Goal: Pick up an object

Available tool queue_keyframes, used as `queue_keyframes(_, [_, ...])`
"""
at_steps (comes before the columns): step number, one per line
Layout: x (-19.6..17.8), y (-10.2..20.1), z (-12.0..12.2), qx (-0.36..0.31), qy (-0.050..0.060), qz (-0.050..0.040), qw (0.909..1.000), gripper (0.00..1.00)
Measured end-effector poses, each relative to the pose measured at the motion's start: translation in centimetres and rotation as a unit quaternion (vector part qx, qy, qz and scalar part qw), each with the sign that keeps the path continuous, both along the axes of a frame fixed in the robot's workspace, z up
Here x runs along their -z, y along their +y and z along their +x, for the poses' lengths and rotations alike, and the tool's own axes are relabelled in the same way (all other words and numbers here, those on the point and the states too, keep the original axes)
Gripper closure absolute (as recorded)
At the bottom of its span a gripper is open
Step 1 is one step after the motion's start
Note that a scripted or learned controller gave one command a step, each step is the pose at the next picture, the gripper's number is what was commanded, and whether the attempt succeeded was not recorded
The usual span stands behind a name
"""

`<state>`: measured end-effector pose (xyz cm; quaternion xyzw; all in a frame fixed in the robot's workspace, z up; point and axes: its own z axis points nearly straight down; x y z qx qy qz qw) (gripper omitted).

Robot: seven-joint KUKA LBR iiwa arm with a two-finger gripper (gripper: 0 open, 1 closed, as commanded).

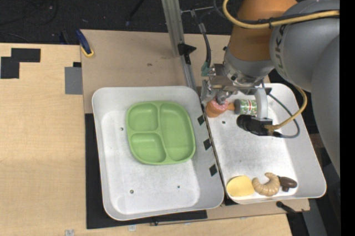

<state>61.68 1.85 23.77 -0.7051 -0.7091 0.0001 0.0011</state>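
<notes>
My gripper (218, 97) hangs low over the far left corner of the right bin (310, 174), under the orange wrist band. Right below it, against the bin's left wall, sits a small orange and pink object (214, 109); the gripper touches or nearly touches its top. Just to the right lies a small bottle with a green label (246, 106), partly covered by the wrist. At the bin's near edge rest a round yellow piece (239, 186), a curled tan piece (267, 184) and a small dark brown piece (288, 182).
The left bin (111, 185) holds a green divided plate (161, 133) in its far half. A metal post (173, 24) rises behind the bins, close to the gripper's left. The grey arm covers the right bin's far right corner.
</notes>
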Motion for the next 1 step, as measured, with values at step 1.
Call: queue_keyframes(1, [1.04, 5.86, 0.37, 0.000, 0.001, -0.0003, 1.0000, 1.00])
